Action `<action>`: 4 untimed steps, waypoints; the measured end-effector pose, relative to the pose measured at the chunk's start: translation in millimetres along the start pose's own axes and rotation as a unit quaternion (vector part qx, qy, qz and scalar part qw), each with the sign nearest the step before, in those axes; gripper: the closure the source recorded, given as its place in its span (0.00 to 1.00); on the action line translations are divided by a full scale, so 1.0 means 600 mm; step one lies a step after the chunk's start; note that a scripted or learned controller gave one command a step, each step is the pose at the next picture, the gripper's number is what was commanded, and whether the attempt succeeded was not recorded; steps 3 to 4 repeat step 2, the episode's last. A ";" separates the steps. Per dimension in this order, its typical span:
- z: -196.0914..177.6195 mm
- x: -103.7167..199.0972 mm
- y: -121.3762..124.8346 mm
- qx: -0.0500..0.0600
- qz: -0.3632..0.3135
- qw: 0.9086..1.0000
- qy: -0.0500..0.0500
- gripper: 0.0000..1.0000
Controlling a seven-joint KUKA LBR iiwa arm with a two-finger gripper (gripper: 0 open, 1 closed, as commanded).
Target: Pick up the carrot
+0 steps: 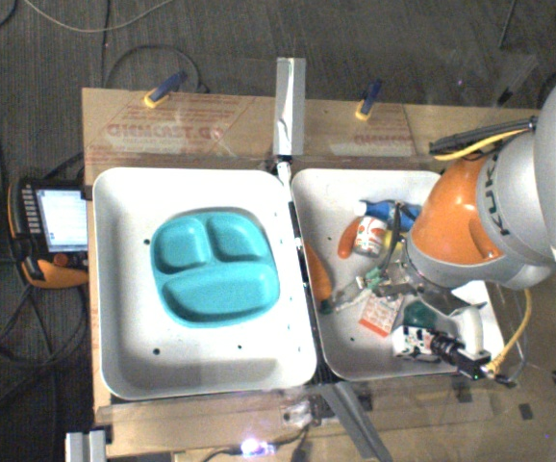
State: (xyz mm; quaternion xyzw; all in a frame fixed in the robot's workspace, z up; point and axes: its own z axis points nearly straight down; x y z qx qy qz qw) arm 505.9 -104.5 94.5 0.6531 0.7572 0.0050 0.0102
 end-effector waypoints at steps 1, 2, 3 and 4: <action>-0.022 -0.005 0.006 -0.007 0.001 1.000 -0.004 1.00; -0.148 0.104 -0.013 0.013 0.053 0.999 0.003 1.00; -0.148 0.104 -0.013 0.013 0.053 0.999 0.003 1.00; -0.148 0.104 -0.013 0.013 0.053 0.999 0.003 1.00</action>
